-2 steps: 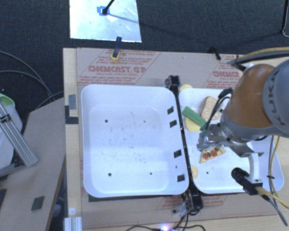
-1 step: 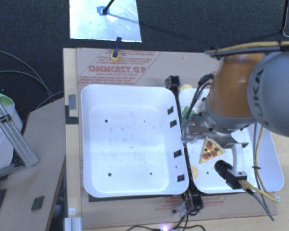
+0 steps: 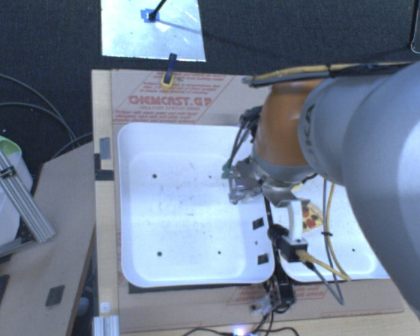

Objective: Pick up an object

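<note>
While the arm point(image 3: 350, 131) hides the gripper, I cannot tell its state; a blind grab in the right bin point(image 3: 360, 257) may miss.

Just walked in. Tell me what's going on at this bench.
The grey KUKA arm with the orange band reaches in from the right and hangs over the divide between the two shallow white plastic bins. Its gripper sits at the right edge of the left white bin. A small red and yellow object lies in the right white bin, partly hidden by the arm. Nothing visibly held.
</note>
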You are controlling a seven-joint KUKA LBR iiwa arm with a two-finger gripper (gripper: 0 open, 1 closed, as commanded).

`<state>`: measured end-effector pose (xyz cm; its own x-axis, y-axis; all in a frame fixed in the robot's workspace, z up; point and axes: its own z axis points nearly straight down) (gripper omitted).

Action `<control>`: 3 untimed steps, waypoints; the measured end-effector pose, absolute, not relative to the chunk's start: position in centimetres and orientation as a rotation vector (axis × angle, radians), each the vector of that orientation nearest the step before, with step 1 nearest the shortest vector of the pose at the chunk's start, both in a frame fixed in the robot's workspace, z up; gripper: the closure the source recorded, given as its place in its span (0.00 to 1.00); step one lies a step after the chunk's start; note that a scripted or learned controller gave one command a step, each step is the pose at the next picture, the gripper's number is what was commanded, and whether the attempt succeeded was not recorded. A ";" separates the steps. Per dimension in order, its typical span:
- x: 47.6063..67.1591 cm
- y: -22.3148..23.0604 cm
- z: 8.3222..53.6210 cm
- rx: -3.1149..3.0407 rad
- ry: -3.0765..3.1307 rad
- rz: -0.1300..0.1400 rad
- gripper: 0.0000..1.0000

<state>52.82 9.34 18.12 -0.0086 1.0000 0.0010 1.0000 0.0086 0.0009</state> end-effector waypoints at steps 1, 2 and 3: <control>51.4 12.0 10.8 -2.211 -2.224 0.008 1.00; 62.2 13.8 8.4 -2.218 -2.233 -0.012 1.00; 56.3 20.2 8.4 -2.207 -2.229 -0.001 1.00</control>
<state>56.29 20.22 8.37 -0.0101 0.9999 0.0039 0.9999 0.0101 -0.0033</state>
